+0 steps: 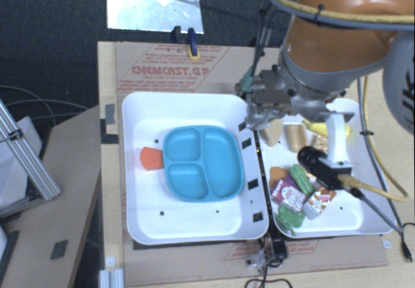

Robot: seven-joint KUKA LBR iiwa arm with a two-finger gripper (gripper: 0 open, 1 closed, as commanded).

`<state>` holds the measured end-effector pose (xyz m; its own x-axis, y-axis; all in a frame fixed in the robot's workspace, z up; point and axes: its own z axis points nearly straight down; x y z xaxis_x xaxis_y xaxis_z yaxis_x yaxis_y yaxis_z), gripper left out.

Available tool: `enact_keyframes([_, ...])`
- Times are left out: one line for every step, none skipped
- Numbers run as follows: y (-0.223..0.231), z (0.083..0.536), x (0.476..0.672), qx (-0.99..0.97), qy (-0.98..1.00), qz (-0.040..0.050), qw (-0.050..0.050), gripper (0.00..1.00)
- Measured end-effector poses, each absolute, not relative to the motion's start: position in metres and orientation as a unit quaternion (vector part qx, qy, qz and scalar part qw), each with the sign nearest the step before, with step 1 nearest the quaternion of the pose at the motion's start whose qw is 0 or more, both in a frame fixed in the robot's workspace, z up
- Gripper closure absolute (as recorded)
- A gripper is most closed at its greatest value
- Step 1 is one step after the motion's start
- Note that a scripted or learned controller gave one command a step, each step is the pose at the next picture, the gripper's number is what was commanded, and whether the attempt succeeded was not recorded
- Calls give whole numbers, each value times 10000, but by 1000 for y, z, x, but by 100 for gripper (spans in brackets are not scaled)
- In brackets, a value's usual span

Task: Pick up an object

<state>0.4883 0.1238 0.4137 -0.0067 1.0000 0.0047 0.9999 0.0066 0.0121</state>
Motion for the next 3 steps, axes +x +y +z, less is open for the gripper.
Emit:
enact_keyframes([123,419,489,7028,7113,21,14,100])
enact_keyframes([123,429,490,7003,7139,26,17,100])
enact_keyframes([90,306,485,7082,7060,-48,-26,100])
